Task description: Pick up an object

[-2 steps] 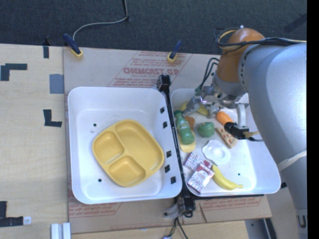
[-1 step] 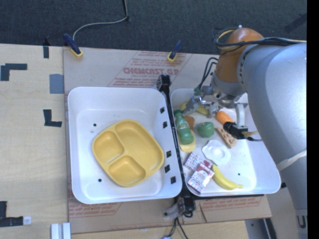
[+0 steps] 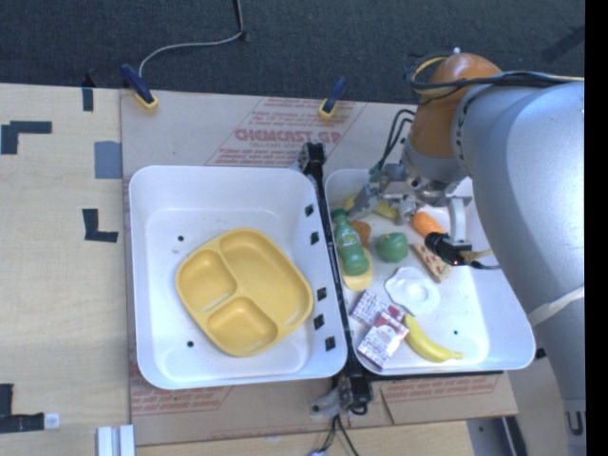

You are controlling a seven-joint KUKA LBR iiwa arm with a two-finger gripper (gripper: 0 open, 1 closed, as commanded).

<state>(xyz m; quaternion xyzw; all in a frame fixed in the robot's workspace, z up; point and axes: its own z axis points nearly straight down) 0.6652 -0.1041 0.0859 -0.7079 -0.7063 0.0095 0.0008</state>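
Note:
The right bin point(image 3: 494, 335) holds several small items. A green bottle point(image 3: 350, 246) lies by the divider with a yellow block point(image 3: 357, 278) below it. Beside them are a round green piece point(image 3: 391, 246), an orange carrot point(image 3: 427, 223), a brown wedge point(image 3: 438, 261), a white fried egg point(image 3: 411, 289), a banana point(image 3: 430, 343) and red-and-white packets point(image 3: 378, 325). My gripper point(image 3: 388, 194) hangs low over the bin's far left part, just above small yellow pieces point(image 3: 384, 210). Nothing shows as held in it.
The left bin point(image 3: 157, 255) bears a yellow divided plate point(image 3: 245, 290). A black divider point(image 3: 321, 245) runs between the bins. The grey arm point(image 3: 532, 179) covers the right bin's far right side. Two blue-and-yellow clamps point(image 3: 140, 86) and a cable sit at the bench's back.

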